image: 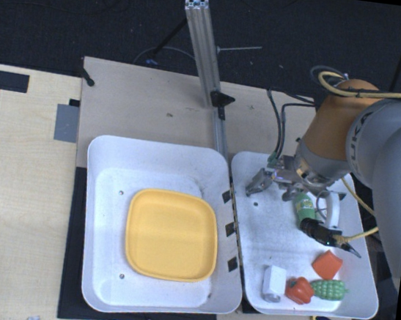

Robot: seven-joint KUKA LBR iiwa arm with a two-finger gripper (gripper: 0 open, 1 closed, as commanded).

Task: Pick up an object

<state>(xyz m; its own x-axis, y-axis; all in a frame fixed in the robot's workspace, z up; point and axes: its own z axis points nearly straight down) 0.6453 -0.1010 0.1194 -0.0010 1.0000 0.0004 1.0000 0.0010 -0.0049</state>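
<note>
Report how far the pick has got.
Done: the arm has reached over the right bin. In hand: the tool sits at the bin's far end, with nothing seen held. Left: the toys near the front remain in the bin; no grasp or lift yet.

Matt yellow plastic plate (172, 235), glossy white bins (101, 179).

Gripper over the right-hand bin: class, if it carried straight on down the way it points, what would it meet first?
Probably the bare white floor of the right bin: the gripper points down over an open patch. The green object lies just beside it; depth is unclear.
</note>
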